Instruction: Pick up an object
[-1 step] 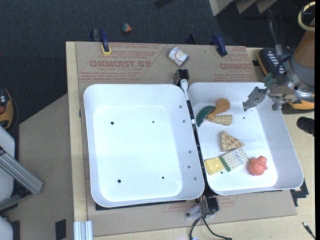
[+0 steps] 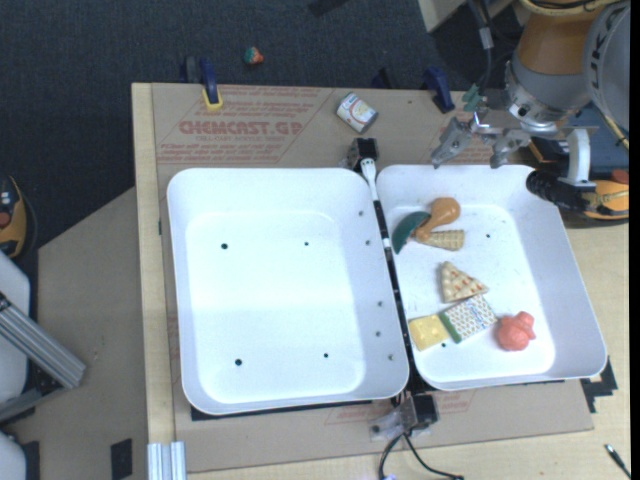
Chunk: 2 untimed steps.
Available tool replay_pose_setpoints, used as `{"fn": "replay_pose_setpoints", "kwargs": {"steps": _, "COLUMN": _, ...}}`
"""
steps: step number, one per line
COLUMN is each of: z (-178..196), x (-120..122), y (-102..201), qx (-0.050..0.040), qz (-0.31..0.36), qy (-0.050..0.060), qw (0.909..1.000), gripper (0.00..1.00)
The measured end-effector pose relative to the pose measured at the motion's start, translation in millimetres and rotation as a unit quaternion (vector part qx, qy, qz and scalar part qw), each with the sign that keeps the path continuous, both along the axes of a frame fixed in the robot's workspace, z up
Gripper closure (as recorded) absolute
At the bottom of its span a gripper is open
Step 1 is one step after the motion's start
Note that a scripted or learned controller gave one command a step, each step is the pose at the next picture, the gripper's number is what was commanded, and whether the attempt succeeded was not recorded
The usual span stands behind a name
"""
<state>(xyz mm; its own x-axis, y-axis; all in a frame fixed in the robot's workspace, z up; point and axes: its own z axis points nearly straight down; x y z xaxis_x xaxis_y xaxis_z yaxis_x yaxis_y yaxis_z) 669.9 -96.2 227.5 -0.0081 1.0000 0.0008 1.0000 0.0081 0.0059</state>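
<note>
Left shallow white bin (image 2: 200, 268) bare. Right white bin (image 2: 560, 268) holds the objects — orange-and-green toy (image 2: 430, 218), tan wedge (image 2: 459, 283), yellow block (image 2: 427, 332), red lumpy piece (image 2: 514, 332). Gripper (image 2: 468, 149) at far rim — fingers spread, gripping nothing.

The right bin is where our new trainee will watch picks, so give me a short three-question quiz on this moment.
1. True or false: the gripper hangs above the right bin's far rim, fingers spread, nothing between them.
2. Which lies nearest the right bin's near right corner? A) red toy B) orange piece C) triangular cracker
3. Fill in: the small white box lies on the ____ board, beyond both bins.

Key: 1 true; 2 A; 3 cardboard.
</note>
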Motion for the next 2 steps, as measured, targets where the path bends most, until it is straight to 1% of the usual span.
{"fn": "replay_pose_setpoints", "kwargs": {"steps": 1, "z": -45.7, "x": -34.9, "y": 66.3, "qx": 0.0013, "qz": -0.001, "qy": 0.007, "qw": 1.0, "gripper": 0.0}}
{"fn": "replay_pose_setpoints", "kwargs": {"steps": 2, "z": -31.6, "x": -32.3, "y": 61.7, "qx": -0.0005, "qz": -0.003, "qy": 0.002, "qw": 1.0, "gripper": 1.0}}
